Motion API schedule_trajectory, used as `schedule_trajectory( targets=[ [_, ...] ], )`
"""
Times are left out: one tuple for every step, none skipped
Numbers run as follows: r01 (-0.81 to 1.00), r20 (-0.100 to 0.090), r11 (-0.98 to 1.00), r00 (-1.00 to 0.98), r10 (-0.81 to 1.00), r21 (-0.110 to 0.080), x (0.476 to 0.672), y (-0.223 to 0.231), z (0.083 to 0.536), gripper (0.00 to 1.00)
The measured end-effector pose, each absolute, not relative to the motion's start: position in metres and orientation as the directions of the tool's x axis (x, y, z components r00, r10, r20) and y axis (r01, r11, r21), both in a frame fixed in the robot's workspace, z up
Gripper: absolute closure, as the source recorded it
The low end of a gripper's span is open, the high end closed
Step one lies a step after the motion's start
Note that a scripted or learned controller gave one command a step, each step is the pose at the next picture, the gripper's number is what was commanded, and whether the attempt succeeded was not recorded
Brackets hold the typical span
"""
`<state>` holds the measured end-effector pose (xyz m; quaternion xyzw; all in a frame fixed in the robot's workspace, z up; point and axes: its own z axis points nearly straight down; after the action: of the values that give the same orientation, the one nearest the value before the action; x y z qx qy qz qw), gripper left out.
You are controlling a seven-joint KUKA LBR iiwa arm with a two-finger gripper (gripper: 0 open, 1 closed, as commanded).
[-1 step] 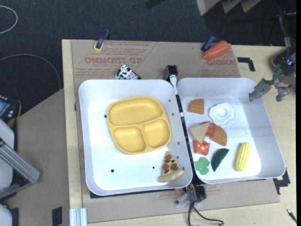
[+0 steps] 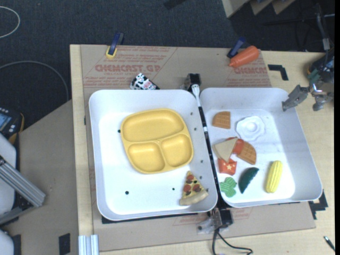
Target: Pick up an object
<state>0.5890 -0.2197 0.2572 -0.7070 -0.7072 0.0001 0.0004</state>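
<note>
My gripper [image 2: 306, 100] hangs at the right edge of the view, above the far right corner of the right bin [image 2: 297, 142]. Its two fingers stand apart with nothing between them. In that bin lie toy foods: a brown toast piece [image 2: 222, 120], a white fried egg [image 2: 250, 127], a sandwich wedge [image 2: 226, 149], an orange cracker [image 2: 246, 153], a red piece [image 2: 227, 167], green broccoli [image 2: 228, 186], a dark green piece [image 2: 247, 178] and a yellow corn cob [image 2: 273, 176]. All of them lie left of and nearer than the gripper.
The left bin [image 2: 106, 158] holds a yellow divided plate [image 2: 156, 141] and a pizza slice [image 2: 193, 189]. On the cardboard behind the bins lie an orange carrot [image 2: 244, 56], a black-and-white toy [image 2: 143, 82] and a yellow-blue clamp [image 2: 113, 45].
</note>
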Motion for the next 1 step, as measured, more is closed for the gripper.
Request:
schedule_trajectory(
  targets=[
    [1.000, 0.002, 0.001, -0.001, 1.000, -0.005, 0.5903, -0.2161, 0.2146, 0.00]
  ],
)
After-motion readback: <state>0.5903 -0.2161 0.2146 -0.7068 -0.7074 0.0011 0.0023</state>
